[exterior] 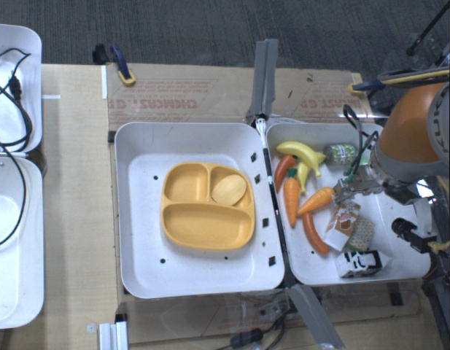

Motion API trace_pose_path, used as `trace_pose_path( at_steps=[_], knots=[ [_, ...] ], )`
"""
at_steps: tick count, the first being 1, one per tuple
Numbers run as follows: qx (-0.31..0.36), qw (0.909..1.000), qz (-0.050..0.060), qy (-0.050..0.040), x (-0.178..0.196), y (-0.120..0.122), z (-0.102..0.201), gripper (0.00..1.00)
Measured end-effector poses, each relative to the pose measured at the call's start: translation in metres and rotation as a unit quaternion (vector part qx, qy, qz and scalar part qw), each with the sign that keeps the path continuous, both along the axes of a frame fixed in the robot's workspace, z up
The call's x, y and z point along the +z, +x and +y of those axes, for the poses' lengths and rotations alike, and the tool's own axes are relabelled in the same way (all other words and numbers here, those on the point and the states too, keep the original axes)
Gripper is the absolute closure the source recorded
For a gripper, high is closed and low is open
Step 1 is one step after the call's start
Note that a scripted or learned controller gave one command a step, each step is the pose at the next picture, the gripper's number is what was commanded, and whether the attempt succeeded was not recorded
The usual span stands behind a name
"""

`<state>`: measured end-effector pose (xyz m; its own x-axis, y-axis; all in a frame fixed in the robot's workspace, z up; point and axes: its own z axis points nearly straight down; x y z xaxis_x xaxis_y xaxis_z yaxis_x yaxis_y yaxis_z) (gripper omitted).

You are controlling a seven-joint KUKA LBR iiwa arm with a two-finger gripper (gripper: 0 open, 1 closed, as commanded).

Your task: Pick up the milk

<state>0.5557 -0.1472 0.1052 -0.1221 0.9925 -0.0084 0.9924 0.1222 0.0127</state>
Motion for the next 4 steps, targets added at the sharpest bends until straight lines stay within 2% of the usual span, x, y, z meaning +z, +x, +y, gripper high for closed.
trace_pose_path(
  at_steps=[1, 2, 3, 4],
  knots=[
    [-0.040, 0.9992, 0.008, 0.0029, 0.087, -0.038, -0.008, 1.00],
    [-0.040, 0.9992, 0.008, 0.0031, 0.087, -0.038, -0.008, 0.00],
    [0.061, 0.9981, 0.002, 0.0012, -0.009, -0.075, 0.007, 0.00],
    [0.059, 0.9983, 0.000, -0.0007, 0.000, -0.073, 0.005, 1.00]
  ],
)
